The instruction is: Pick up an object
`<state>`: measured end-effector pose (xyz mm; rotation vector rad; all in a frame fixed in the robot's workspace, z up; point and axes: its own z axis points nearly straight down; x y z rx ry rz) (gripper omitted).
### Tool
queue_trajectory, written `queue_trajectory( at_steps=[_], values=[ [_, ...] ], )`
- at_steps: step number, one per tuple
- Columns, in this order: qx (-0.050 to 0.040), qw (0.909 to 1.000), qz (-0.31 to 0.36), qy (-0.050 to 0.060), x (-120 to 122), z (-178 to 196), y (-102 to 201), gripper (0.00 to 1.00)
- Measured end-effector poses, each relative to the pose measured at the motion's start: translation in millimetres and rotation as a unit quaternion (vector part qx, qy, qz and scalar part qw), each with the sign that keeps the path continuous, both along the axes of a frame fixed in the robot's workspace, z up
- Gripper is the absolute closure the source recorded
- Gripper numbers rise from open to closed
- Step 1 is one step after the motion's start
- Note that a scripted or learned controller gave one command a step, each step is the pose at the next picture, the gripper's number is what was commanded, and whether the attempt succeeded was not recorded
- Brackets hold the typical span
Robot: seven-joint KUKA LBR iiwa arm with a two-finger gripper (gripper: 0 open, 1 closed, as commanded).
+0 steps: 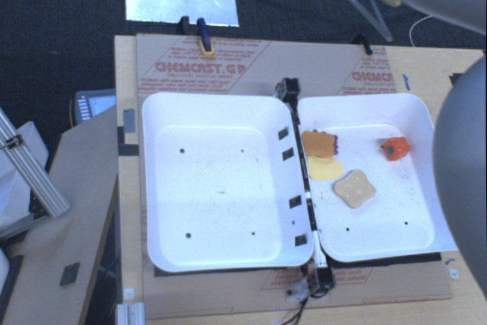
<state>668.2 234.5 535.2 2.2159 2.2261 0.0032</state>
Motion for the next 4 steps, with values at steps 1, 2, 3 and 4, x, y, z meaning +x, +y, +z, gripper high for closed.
queue_trajectory(
  at_steps=[1,2,3,4],
  values=[
    [0.0006,1.0000,0.002,-0.001,0,12,0,1.00],
    [0.0005,1.0000,0.002,-0.001,0,11,1,0.00],
    [0.0011,1.0000,0.004,-0.002,0,23,1,1.00],
    [0.0010,1.0000,0.005,-0.002,0,23,1,0.00]
  ],
)
